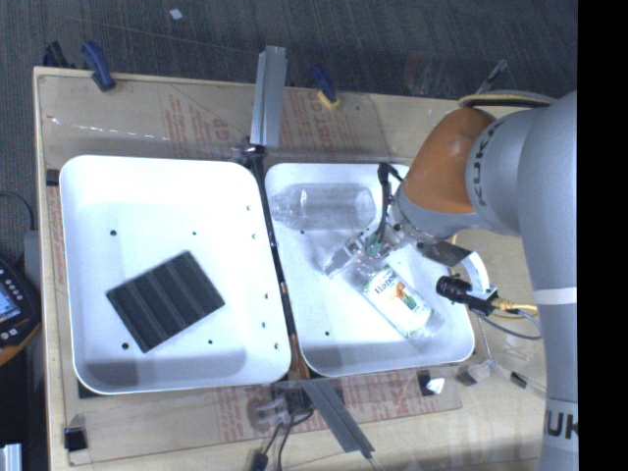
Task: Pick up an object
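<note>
The end effector (365, 250) (finger state impossible to tell) should settle squarely over the small green-labelled clear plastic bottle (396, 300), avoiding the larger clear plastic bottle (324, 207).

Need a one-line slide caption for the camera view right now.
Gripper low in the right bin among clear plastic bottles, beside a green-labelled bottle; dark ribbed panel in the left bin.
</note>
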